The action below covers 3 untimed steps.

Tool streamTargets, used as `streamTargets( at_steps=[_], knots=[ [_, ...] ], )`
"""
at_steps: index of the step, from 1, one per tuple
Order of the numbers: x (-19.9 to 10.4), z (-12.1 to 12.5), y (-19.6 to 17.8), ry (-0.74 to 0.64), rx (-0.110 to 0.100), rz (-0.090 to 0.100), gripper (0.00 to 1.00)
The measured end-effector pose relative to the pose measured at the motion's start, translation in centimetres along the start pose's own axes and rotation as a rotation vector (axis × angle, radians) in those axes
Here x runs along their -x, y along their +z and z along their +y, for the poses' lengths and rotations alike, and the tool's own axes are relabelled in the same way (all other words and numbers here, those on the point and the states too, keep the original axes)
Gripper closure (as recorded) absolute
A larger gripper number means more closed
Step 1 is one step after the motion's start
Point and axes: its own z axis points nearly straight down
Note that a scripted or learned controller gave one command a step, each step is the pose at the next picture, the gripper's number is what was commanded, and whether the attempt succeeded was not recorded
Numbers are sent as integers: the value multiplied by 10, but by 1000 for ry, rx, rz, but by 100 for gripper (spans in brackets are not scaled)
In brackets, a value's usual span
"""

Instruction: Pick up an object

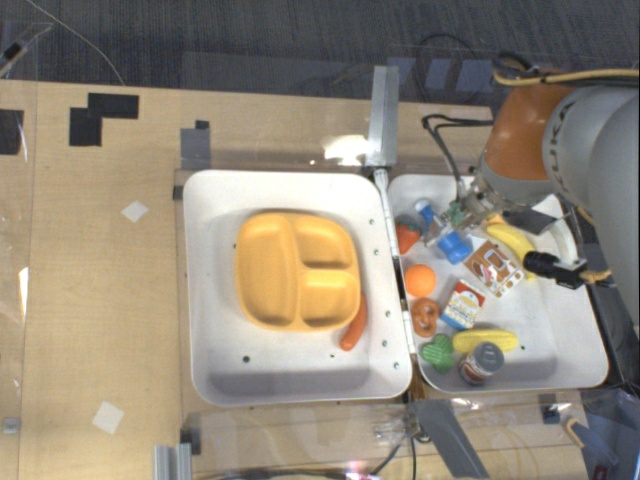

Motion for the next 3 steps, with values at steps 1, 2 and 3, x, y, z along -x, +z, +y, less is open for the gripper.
streamTargets(
  at_steps=[1, 2, 3],
  knots=[
    [0, 3, -13, -8, 5, -5, 100],
    [1, 5, -25, -16, 11, -10, 100],
    [-29, 28, -92, -101, -5, 7, 100]
  ],
)
